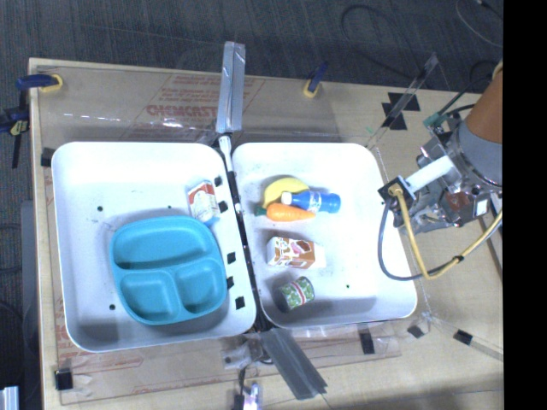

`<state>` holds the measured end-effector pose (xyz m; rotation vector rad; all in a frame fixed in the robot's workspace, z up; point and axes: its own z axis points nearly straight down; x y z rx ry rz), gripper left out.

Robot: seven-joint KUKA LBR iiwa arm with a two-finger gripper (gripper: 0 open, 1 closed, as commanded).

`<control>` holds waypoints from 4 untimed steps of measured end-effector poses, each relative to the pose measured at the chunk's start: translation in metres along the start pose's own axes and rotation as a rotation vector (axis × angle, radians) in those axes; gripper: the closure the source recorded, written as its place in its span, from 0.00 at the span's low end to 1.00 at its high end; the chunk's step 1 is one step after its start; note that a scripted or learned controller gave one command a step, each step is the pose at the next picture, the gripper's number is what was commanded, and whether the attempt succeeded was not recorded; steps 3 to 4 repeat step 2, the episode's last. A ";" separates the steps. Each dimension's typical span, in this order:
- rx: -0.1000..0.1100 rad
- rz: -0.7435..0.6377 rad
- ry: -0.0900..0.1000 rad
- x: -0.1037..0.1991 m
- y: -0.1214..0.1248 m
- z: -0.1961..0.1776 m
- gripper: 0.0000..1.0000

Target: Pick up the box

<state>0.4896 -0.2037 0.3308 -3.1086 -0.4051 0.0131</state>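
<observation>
A small brown and white box lies in the middle of the right bin. A second small box, red and white, stands in the left bin near the divider, just above the blue tray. My gripper hovers outside the right bin, past its right rim and well to the right of both boxes. Cables and a yellow hose hang around it, and nothing is visibly held.
A yellow banana, a blue bottle and an orange carrot lie together above the brown box. A green can lies below it. A blue compartment tray takes up the lower half of the left bin.
</observation>
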 end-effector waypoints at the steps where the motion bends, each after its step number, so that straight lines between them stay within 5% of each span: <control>1: -0.004 0.050 0.003 0.017 -0.032 0.059 1.00; 2: -0.005 0.041 0.006 -0.008 0.005 -0.018 1.00; 4: -0.005 0.041 0.006 -0.008 0.005 -0.018 1.00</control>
